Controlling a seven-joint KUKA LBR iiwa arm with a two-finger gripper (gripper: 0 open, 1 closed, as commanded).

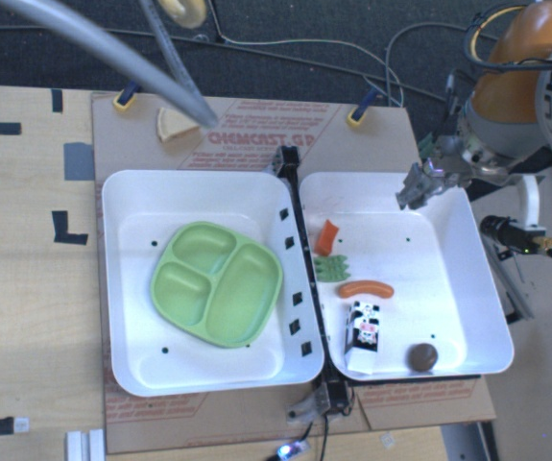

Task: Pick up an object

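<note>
Here, the right bin holds a carrot, a green leafy piece, a sausage, a milk carton and a brown ball. The gripper hangs over that bin's far edge, nothing visibly in it; how it stands, I cannot tell. In the left bin lies a green divided plate.

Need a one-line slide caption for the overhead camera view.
KUKA gripper hovers over the right bin's far corner; carrot, sausage, milk carton inside, green divided plate in the left bin.
</note>
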